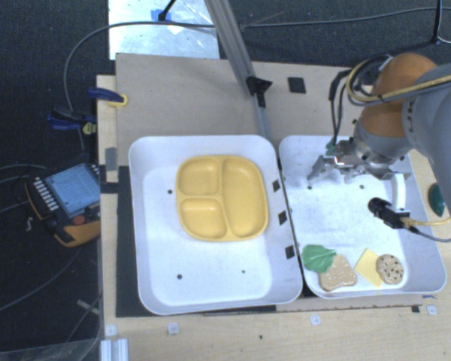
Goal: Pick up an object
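A desk (180, 89) carries two shallow white bins side by side. The left bin (154, 277) holds a yellow divided plate (222, 198). In the right bin (428, 273), four small toy foods cluster along the near edge: a green leaf (318, 258), a slice of toast (337, 274), a yellow cheese wedge (368, 265) and a cookie (389, 268). The gripper (332, 168) hovers over the far left part of the right bin, well apart from the foods; whether it is released or clenched cannot be told, and nothing shows in it. The approach step seems in hand. Next, it likely needs to travel toward the near edge and descend over one item.
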Robot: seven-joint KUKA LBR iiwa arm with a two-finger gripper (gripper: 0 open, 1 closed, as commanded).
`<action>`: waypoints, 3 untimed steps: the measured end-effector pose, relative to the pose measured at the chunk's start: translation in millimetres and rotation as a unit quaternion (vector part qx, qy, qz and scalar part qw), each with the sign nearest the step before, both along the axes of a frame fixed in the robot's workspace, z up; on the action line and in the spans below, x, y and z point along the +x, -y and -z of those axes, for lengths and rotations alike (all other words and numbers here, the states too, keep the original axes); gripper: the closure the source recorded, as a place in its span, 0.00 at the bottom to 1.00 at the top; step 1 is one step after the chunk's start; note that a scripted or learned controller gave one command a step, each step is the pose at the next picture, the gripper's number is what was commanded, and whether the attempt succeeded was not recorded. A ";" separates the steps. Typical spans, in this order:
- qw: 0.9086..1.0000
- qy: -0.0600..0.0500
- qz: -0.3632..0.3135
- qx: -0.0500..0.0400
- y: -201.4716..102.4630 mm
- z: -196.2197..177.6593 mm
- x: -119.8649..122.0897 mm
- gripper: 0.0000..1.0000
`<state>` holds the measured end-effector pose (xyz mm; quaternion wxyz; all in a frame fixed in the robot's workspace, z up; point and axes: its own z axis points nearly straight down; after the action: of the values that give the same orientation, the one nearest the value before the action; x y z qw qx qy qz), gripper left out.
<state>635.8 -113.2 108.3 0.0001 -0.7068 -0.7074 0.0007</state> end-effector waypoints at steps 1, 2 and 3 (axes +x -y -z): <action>1.000 0.003 0.000 0.000 -0.4 -13.8 2.0 1.00; 1.000 0.004 -0.002 0.000 -4.6 -59.0 6.1 1.00; 1.000 0.004 -0.003 0.000 -12.6 -112.0 1.2 1.00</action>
<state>637.0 -100.6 220.3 -0.0025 -0.7050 -0.7092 -0.0022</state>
